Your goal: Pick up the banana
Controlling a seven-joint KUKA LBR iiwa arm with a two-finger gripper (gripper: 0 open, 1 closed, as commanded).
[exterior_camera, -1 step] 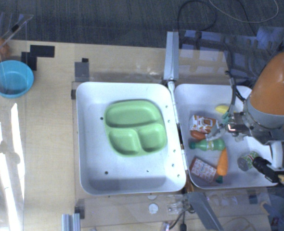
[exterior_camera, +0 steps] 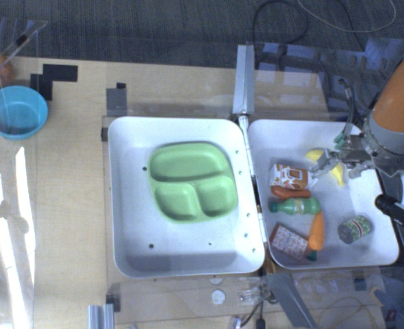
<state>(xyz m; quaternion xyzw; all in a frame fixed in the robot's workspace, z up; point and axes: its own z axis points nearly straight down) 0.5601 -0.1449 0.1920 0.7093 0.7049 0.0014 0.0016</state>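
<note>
the wooden bench point(exterior_camera: 65, 204) carries two shallow white bins side by side. the left bin point(exterior_camera: 130, 245) holds a green three-compartment tray point(exterior_camera: 192, 180) at its middle. the right bin point(exterior_camera: 380, 252) holds the clutter. the grey arm point(exterior_camera: 400, 108), orange-banded, enters over the right bin's far right corner and is cut off by the frame. its gripper point(exterior_camera: 340, 162) hangs over the banana point(exterior_camera: 327, 164), which lies near the bin's far edge, partly hidden by the metal; only yellow ends show. whether the fingers are spread or closed, or touch the fruit, cannot be told. nearer the bin's left wall sit a snack packet point(exterior_camera: 288, 177), a green bottle point(exterior_camera: 296, 206), a small box point(exterior_camera: 289, 242) and a carrot point(exterior_camera: 316, 232). a can point(exterior_camera: 355, 229) lies near the right wall. a blue bowl point(exterior_camera: 16, 111) stands at the bench's far left edge.
</note>
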